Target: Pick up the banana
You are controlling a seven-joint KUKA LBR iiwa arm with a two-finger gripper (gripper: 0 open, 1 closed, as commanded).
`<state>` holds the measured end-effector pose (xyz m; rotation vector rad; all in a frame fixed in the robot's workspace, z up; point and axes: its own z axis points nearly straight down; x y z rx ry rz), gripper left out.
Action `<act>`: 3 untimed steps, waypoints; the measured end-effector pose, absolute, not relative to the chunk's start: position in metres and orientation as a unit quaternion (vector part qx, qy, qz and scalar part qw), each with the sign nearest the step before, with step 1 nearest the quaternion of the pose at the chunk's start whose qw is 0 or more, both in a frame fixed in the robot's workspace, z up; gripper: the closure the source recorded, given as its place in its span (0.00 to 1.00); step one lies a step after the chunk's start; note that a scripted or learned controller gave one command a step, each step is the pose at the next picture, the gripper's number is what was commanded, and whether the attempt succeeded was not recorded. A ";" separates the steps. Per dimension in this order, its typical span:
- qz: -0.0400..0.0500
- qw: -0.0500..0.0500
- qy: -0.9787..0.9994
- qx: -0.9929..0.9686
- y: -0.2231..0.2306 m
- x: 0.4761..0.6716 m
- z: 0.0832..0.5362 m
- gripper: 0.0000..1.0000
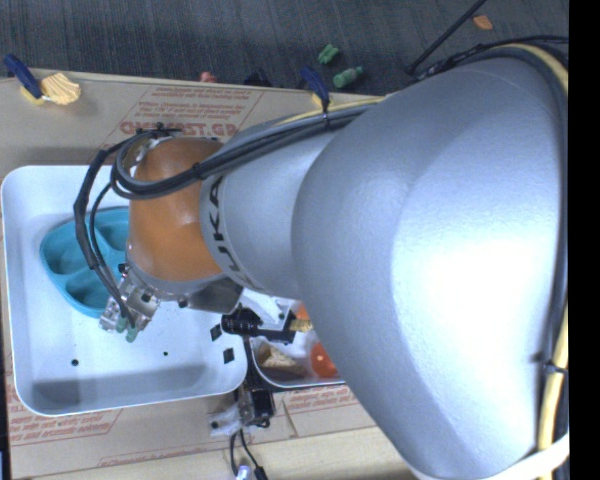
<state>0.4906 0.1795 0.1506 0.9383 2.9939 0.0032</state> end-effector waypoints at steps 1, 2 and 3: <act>0.001 0.002 0.955 0.296 0.180 0.491 0.160 1.00; -0.002 -0.002 0.898 0.440 0.175 0.476 0.293 1.00; 0.002 -0.001 0.842 0.540 0.115 0.476 0.308 1.00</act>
